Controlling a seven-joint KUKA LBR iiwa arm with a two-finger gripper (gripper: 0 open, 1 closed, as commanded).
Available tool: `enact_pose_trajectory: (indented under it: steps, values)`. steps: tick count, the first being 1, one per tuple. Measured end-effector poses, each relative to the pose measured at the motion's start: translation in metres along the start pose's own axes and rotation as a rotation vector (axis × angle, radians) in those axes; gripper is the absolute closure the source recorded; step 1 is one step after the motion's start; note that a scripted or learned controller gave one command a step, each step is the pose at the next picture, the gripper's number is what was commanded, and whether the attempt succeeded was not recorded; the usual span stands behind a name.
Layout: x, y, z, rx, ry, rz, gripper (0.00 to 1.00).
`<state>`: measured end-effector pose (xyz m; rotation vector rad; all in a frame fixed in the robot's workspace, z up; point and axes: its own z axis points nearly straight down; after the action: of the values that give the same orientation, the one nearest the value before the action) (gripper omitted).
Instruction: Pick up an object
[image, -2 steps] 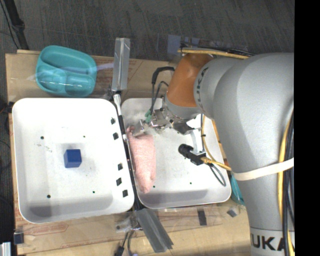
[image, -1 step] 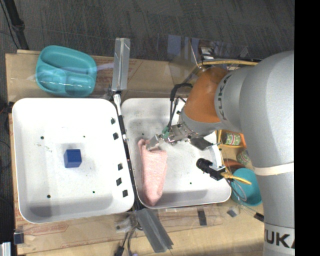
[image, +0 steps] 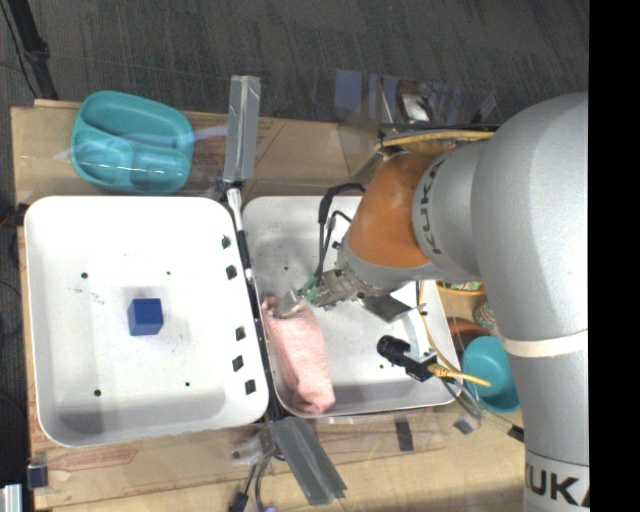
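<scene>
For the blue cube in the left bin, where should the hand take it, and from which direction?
Come straight down from above and close on two opposite side faces of the blue cube. It sits flat and alone near the middle of the left bin, well off the walls.

Blue cube (image: 146, 316), pink cloth (image: 301, 362), white bins (image: 60, 230) — teal container (image: 131, 141), orange-banded grey arm (image: 480, 220).

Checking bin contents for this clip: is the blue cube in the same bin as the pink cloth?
No, the blue cube lies in the left bin, the pink cloth in the right bin.
</scene>
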<state>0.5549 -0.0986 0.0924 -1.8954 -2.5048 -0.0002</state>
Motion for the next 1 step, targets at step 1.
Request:
enact_pose_trajectory:
  steps: [1]
  values:
    - [-0.0148, -0.0635, -0.0001, 0.000, 0.000, -0.015, 0.00]
